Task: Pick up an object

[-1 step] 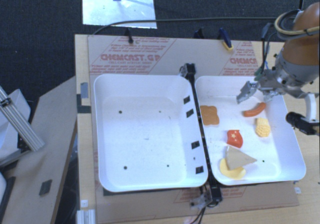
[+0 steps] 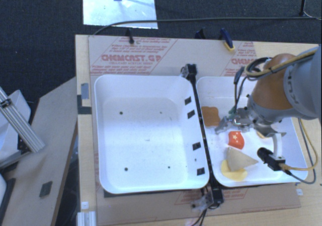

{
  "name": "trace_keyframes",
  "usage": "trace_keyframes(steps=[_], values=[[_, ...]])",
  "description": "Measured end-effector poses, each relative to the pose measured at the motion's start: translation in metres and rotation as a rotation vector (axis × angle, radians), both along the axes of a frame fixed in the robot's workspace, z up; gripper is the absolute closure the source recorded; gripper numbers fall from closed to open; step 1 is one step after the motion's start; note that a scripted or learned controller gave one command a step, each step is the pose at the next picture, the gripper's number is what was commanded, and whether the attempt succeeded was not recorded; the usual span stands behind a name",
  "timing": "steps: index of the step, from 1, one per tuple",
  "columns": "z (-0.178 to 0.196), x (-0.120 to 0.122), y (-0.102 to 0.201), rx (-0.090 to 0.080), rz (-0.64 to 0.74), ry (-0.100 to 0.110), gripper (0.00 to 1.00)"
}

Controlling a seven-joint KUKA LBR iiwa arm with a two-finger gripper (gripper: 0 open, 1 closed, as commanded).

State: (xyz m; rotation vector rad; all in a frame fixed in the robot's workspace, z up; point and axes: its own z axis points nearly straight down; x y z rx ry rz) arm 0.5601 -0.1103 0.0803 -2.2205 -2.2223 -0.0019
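The right bin (image 2: 217, 85) holds several small things. A brown flat block (image 2: 210, 116) lies near its left wall, and a red rounded piece (image 2: 236, 140) sits in the middle. Below that are a beige wedge (image 2: 240, 158) and, at the front edge, a yellow piece (image 2: 234, 173). My gripper (image 2: 232, 122) hangs low over this bin, just above and to the left of the red piece and to the right of the brown block. The wrist body hides its tips. No object shows between them.
The left bin (image 2: 108, 89) stands beside the right one, with a black clipped divider (image 2: 197, 129) where they meet. The arm's orange band (image 2: 271, 86) and grey body cover the right bin's far right side. A black cable (image 2: 271, 161) trails near the front right corner.
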Motion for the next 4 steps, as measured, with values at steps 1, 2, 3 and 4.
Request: trace_keyframes(steps=[1,2,3,4], values=[[0.004,-0.03,0.001,0.0,0.0,0.004,0.0],[0.015,-0.027,0.001,-0.001,0.001,-0.002,1.0],[0.11,0.007,0.077,0.002,0.013,-0.012,1.0],[0.118,-0.053,0.145,0.003,0.011,0.002,1.0]])
